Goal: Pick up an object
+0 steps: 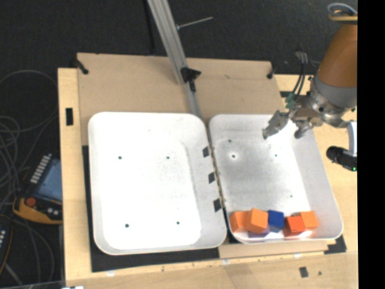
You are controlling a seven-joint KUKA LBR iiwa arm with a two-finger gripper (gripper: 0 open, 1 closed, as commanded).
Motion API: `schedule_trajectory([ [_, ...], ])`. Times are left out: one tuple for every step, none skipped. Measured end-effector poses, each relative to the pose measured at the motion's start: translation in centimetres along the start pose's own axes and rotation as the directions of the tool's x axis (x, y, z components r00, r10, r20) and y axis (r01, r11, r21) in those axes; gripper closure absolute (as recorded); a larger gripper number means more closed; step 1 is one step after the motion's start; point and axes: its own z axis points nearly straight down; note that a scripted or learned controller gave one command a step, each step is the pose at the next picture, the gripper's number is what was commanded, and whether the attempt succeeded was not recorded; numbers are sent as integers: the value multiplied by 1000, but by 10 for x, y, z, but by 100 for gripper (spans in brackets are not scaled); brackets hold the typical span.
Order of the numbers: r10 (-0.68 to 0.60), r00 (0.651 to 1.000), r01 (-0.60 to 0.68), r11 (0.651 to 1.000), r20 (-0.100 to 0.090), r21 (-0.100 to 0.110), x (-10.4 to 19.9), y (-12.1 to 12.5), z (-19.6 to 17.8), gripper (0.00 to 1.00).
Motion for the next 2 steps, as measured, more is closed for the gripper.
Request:
schedule_trajectory([
  [8,1000,-8,1000,-1,10,-32,-84,60,0],
  [-3,1000,3,1000,-4,4,36,-94,92,0],
])
